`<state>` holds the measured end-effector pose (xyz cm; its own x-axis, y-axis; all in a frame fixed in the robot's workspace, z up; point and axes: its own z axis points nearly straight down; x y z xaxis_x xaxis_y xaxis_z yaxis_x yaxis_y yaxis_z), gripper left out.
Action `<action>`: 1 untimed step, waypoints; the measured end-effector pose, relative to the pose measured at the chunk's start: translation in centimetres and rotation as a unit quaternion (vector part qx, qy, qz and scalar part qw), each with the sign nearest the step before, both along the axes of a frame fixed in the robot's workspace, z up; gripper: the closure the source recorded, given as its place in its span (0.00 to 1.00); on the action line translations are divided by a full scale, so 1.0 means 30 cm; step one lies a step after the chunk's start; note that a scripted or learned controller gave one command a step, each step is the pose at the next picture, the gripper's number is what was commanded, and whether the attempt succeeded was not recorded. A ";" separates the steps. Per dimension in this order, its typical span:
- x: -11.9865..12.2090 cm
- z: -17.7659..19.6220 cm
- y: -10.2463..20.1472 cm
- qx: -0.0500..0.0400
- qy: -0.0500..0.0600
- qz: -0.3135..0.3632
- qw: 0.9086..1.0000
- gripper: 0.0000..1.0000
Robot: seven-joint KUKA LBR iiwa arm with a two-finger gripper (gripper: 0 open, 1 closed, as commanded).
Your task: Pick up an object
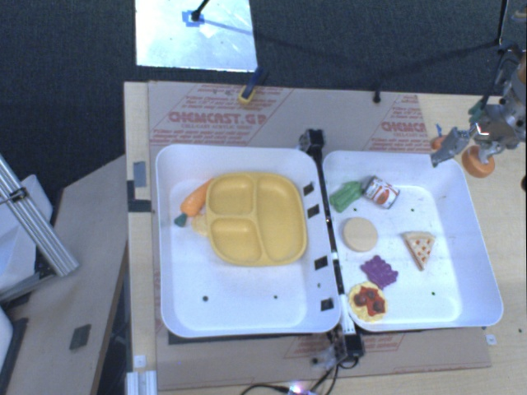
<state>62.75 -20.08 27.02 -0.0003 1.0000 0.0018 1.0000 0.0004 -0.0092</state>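
Wooden bench (99, 220) bears two white bins (173, 303); dark carpet (66, 56) behind; hand (482, 134) state unclear.

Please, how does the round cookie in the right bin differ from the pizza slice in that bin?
The cookie is round and plain pale tan; the pizza slice is a triangle, orange-tan with red spots. The cookie lies near the middle of the right bin; the pizza slice lies further toward its right side. Both lie flat on the bin floor, apart from each other.
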 end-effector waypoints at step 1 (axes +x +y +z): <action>0.007 0.025 0.002 -0.001 -0.006 0.001 1.000 0.00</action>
